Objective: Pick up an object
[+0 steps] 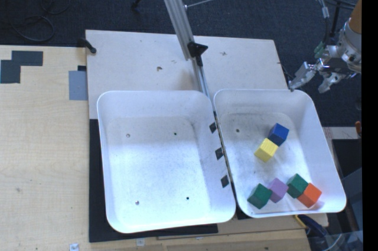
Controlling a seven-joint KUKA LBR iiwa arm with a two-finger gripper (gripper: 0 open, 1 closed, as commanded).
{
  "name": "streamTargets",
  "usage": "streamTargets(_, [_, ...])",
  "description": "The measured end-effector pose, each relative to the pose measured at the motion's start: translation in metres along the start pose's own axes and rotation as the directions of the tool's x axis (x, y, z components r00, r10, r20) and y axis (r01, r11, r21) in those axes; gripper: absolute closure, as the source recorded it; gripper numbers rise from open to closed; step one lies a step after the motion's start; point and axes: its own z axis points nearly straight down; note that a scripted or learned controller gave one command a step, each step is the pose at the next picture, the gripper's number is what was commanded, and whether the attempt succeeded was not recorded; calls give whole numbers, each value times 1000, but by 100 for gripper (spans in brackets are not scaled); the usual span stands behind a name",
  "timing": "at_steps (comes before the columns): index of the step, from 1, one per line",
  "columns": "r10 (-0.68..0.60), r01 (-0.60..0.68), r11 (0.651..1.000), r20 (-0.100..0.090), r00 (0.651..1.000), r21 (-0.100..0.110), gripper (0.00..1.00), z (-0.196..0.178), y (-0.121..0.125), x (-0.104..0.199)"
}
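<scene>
Six cubes: all lie in the right bin (pixel 322 126); the left bin (pixel 112 126) sits beside it on the table (pixel 41 143).
Upper pair: blue cube (pixel 279 132) and yellow cube (pixel 266 150), touching at a corner, near the bin's middle.
Lower row: dark green cube (pixel 258 195), purple cube (pixel 277 189), second green cube (pixel 297 185) and orange cube (pixel 310 195), packed edge to edge along the near wall.
Gripper (pixel 318 77): outside the right bin, above and beyond its far right corner, well apart from every cube.
Fingers: two prongs appear spread with nothing between them, though the view is small and cluttered there, so this is a tentative reading.
Risk, crowding: a descent on the lower row could land a finger on a neighbouring cube, pushing the row apart instead of closing on one cube.
Risk, wall: the orange cube lies close to the bin's corner; a finger might strike the rim or find no room beside it.
Risk, upper pair: closing on the blue cube may nudge the yellow cube, or catch only a corner so the cube twists out.
Risk, approach: coming in low from outside, the gripper could clip the far rim.
Writing: no brand, label or legible text appears on cubes, bins or table.
</scene>
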Motion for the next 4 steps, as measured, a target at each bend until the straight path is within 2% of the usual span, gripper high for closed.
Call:
streamTargets(1, [3, -3, 1000, -3, 1000, 7, 0, 139, -8, 28])
streamTargets(2, [9, -9, 1000, 1, 1000, -4, 0, 191, -43, 47])
streamTargets(3, [9, -9, 1000, 1, 1000, -5, 0, 188, -101, 45])
streamTargets(4, [9, -9, 1000, 2, 1000, -8, 0, 188, -131, 56])
